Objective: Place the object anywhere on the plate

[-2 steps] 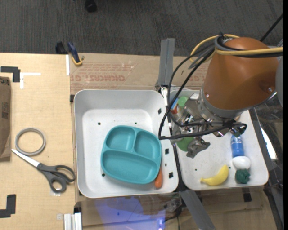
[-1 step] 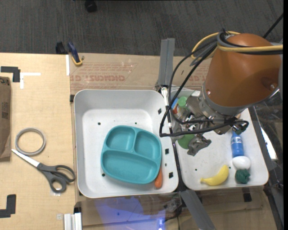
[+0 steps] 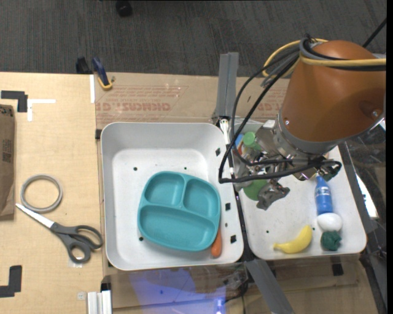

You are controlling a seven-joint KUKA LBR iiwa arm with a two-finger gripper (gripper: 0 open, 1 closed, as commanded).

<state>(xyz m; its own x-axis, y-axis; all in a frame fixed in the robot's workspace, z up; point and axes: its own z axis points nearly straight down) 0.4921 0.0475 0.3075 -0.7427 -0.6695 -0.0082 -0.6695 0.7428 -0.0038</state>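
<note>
The near part of the right bin (image 3: 353, 245) is left bare, but its far part is covered by the arm's orange band (image 3: 334, 92) and the cabling below it. A green object (image 3: 253, 187) is seen only in part beneath the tool (image 3: 270, 195), and its kind cannot be told. Whether the tool's fingers are open or closed cannot be made out among the cables. A carrot (image 3: 216, 246) is partly hidden under the rim of the teal plate (image 3: 179, 211). A brown item (image 3: 6, 160) is cut off by the left edge. A dark object (image 3: 124, 7) is cut by the top edge.
</note>
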